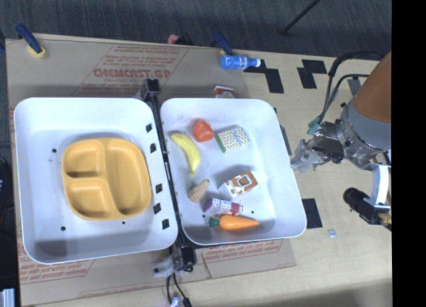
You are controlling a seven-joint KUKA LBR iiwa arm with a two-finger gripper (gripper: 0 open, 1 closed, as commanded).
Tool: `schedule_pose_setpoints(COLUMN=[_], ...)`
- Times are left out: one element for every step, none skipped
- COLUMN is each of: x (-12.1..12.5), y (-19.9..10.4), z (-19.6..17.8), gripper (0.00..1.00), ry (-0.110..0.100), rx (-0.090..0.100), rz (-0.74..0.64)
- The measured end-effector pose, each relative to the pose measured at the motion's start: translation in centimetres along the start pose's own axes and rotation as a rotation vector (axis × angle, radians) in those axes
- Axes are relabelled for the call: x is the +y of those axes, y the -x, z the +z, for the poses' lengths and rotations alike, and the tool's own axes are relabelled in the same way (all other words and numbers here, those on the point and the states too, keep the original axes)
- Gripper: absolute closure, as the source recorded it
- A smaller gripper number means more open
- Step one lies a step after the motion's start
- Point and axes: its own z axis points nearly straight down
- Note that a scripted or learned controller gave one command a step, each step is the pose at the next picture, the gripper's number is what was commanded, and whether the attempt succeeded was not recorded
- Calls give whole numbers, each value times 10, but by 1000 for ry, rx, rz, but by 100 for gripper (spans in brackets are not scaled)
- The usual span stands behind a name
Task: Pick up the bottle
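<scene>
Bench (313, 252) with two bins, right bin (283, 166) just left of pincer (301, 158), bottle (223, 205) lying in it further left and untouched, pincer state impossible to tell, whole pickup yet to do.

The one piece of print that can be made out is on the brown cardboard sheet (126, 66) under the bins: red block letters at the upper left of the frame, just above the left bin, that look like "CHEMCAST GP", with smaller red lines around them too fine to read. More red print on the cardboard's lower edge is illegible. The small cartons' (238, 184) labels are too blurred to read.
</scene>
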Motion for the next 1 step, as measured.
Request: schedule_pose_setpoints(x=[-1], y=[-4], z=[17], gripper=[100], ry=[-4], rx=[2], rz=[-7])
